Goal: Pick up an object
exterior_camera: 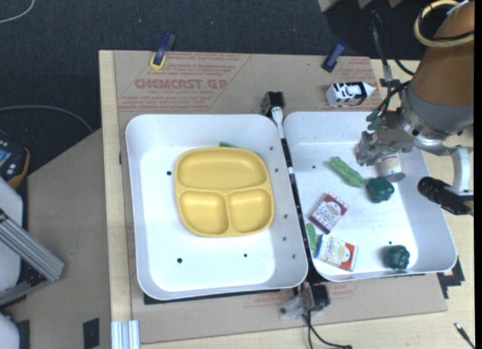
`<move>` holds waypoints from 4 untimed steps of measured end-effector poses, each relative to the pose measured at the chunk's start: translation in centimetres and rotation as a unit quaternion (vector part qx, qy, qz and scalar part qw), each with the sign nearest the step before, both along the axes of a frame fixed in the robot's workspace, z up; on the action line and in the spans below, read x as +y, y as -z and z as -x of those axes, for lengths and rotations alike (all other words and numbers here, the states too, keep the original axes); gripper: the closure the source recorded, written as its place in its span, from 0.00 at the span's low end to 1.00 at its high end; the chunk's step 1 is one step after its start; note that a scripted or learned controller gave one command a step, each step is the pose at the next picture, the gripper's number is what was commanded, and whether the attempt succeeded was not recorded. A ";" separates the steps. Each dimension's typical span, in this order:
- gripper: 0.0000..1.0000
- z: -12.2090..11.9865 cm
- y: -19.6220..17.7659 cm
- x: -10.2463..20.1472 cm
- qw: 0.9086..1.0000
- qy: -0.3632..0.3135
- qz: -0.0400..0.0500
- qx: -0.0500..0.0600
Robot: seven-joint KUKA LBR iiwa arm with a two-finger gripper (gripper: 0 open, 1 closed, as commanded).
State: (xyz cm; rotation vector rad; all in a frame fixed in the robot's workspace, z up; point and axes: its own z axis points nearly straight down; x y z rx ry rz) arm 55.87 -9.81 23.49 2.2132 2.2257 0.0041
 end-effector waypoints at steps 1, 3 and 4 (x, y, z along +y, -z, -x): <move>1.00 -0.3 1.3 5.3 1.000 0.000 -0.001 0.004; 1.00 -1.5 0.0 9.6 1.000 0.003 0.000 0.002; 1.00 -1.3 0.2 9.7 1.000 0.003 0.000 0.003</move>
